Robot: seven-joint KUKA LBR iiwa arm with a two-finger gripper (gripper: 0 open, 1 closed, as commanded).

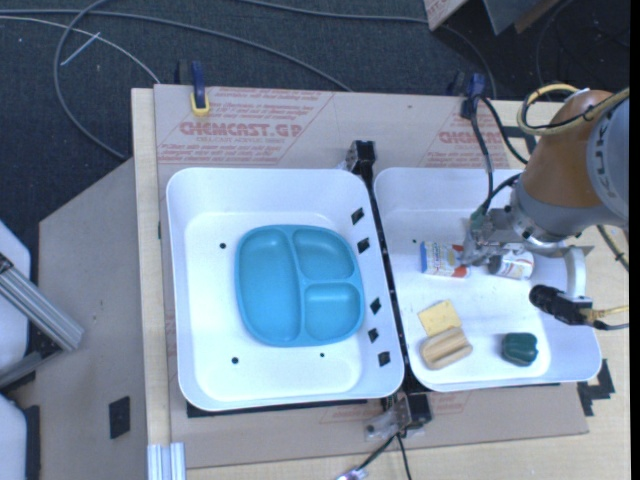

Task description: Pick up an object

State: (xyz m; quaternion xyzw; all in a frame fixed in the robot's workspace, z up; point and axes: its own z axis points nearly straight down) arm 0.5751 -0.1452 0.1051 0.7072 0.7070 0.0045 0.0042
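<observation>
The gripper [480, 251] hangs over the tube [470, 260], which lies lengthwise across the right bin [560, 368]; its fingers' opening cannot be told.

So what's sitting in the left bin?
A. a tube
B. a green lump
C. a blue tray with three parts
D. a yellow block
C: the blue tray lies alone in the left bin, and the green lump, yellow block and tube are all in the right bin.
</observation>
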